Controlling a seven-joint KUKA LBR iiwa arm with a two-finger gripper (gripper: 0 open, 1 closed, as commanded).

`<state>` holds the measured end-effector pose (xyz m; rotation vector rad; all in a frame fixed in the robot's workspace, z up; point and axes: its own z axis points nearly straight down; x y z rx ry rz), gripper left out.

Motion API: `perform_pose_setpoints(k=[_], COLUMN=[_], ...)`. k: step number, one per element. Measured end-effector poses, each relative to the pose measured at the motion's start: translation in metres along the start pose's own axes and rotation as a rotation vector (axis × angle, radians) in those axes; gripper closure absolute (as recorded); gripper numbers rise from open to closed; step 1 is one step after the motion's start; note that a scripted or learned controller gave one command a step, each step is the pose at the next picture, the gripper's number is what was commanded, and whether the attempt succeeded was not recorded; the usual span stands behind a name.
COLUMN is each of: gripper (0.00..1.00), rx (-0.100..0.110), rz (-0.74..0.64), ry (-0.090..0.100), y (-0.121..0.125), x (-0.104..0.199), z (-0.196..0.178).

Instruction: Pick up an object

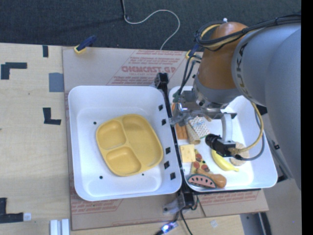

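Observation:
My gripper (pixel 190 115) hangs low over the left part of the right bin (pixel 264 173), under the arm's orange band. Right below it lie a white speckled piece (pixel 198 126), a tan stick (pixel 193 137) and an orange block (pixel 181 132). Whether it touches any of them is hidden by the wrist. Further toward the front lie a yellow cheese square (pixel 187 153), a banana (pixel 224 161), a small red-and-yellow piece (pixel 198 167) and a watermelon slice (pixel 200 181).
The left bin (pixel 80 111) holds a yellow divided plate (pixel 128 144). Black clips (pixel 162 80) sit along the wall between the bins. A yellow cable loops from the wrist down to the banana's right. The arm's grey body covers the right bin's far right side.

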<state>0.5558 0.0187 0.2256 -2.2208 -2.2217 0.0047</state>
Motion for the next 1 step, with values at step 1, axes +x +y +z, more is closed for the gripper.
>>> perform_pose_setpoints(k=[1], gripper=[1.0], rx=[0.0], rz=[-0.001], ry=[0.002], y=[-0.0054], x=[0.0034], z=[-0.0077])
